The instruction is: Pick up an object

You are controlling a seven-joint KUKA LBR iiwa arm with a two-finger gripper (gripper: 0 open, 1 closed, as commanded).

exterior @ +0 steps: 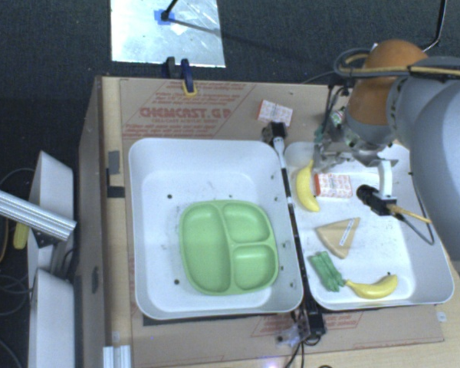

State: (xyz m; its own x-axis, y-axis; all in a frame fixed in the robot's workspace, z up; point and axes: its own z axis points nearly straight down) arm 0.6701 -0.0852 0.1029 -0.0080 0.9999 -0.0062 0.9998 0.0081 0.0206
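Under the arm (414, 113), end effector (337, 156) obscured.

Dark carpet floor (46, 44) bears a shiny foil sheet (166, 20).

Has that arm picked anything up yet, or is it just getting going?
Nothing looks picked up yet. The gripper is low over the right bin, near a banana and a small red-and-white packet. The sandwich wedge, green piece and second banana lie untouched. The actual lift remains.
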